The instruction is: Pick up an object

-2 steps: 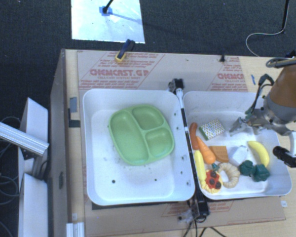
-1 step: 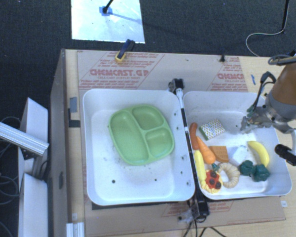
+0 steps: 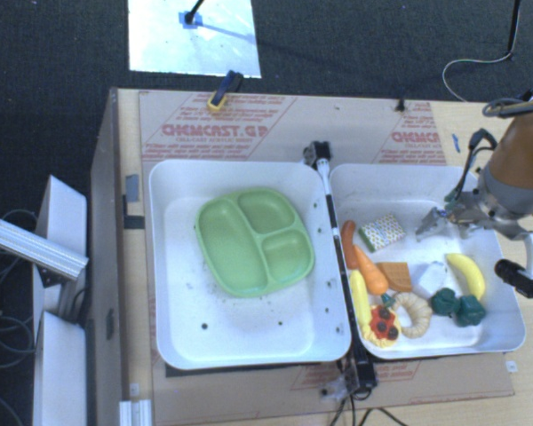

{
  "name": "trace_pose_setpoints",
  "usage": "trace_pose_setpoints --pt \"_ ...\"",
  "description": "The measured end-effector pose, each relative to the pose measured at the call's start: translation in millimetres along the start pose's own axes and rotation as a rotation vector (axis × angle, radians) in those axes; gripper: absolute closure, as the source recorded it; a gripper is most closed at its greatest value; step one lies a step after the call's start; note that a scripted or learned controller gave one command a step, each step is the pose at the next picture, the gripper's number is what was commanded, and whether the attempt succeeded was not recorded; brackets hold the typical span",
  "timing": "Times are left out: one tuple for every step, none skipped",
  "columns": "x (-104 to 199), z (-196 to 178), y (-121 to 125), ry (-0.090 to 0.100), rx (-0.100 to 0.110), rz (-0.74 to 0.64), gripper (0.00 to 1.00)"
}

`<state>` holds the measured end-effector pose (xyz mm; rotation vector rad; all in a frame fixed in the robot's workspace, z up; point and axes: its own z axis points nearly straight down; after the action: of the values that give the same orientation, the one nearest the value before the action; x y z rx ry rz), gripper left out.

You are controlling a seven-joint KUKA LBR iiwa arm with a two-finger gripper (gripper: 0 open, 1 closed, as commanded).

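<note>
In the left bin (image 3: 173,327), just a green divided plate (image 3: 253,242), near the middle and a little toward the far side. At the far end of the seam between the two bins, a black clamp (image 3: 318,153); on the bench's far edge, a blue and yellow clamp (image 3: 224,91).

In the right bin (image 3: 506,331), a crowd of toy food. Along the left wall: a carrot (image 3: 360,257), and nearer the front an ear of yellow corn (image 3: 360,298). Just beside the carrot, toward the far side, a checkered block (image 3: 382,232). Around the middle: an orange slice of toast (image 3: 394,276) and a small white piece (image 3: 431,278). Toward the front: a pizza slice with red toppings (image 3: 384,324), touching a beige croissant (image 3: 416,313). By the right wall: a banana (image 3: 467,273), with two dark green broccoli pieces (image 3: 456,306) just in front of it.

Reaching in from the right, the arm (image 3: 524,162), wrist bent down over the right bin's far right part. Gripper (image 3: 444,223) over bare bin floor, between the checkered block and the banana, apart from both, holding nothing visible. Open or closed: impossible to tell from here.
</note>
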<state>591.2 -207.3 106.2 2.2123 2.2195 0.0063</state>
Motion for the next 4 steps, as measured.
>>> trace_pose_setpoints --pt "41 22 -32 0.003 0.008 0.0 0.0" --pt "40 11 -31 0.002 0.004 0.0 1.0" --pt "40 11 -31 0.002 0.004 -0.001 0.0" --pt "118 21 7 0.002 0.006 0.001 0.0"
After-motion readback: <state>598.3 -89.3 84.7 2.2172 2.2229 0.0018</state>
